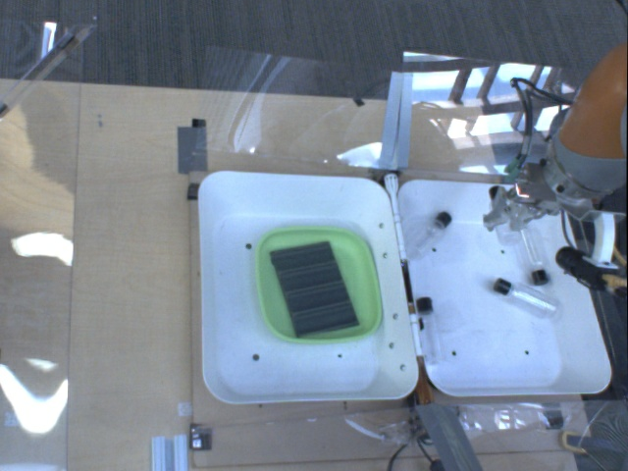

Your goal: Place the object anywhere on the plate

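One dark ridged block [312, 288] lies flat on the green plate [365, 263] in my left bin [294, 192], while the gripper [513, 211] hangs over the right bin [574, 366], open or closed I cannot tell.

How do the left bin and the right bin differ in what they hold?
The left bin holds a green plate with a dark ribbed block on it; the right bin holds small clear vials with black caps, such as one lying flat. The gripper is above the right bin, not the left bin. Both are shallow and white.
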Robot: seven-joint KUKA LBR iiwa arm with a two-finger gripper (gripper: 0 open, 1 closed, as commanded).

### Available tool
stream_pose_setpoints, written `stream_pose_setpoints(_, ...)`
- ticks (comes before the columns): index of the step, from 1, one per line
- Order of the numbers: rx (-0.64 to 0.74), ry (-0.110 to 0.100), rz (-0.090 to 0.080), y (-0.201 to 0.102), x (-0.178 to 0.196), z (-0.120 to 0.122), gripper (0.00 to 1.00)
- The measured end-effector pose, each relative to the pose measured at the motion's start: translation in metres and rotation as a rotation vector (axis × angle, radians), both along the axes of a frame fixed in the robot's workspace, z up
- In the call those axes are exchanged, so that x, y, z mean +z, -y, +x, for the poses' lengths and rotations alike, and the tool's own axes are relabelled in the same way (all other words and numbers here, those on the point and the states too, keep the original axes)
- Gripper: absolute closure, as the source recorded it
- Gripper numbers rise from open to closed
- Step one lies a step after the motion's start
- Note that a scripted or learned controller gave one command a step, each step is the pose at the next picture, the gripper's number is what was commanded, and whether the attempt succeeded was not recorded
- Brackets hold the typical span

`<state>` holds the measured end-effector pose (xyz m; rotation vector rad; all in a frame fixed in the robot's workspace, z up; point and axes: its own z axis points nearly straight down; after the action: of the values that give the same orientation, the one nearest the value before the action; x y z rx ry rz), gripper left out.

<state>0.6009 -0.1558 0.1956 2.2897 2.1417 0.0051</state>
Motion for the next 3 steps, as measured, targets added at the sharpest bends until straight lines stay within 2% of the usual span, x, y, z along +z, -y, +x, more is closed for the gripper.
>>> stream_pose_setpoints(1,0.000,0.000,0.000,0.000,0.000,0.000,0.00)
stream_pose_setpoints(2,0.015,0.005,-0.002,0.044,0.172,-0.076,0.00)
stream_pose_setpoints(3,-0.070,0.002,0.000,0.047,0.152,-0.097,0.00)
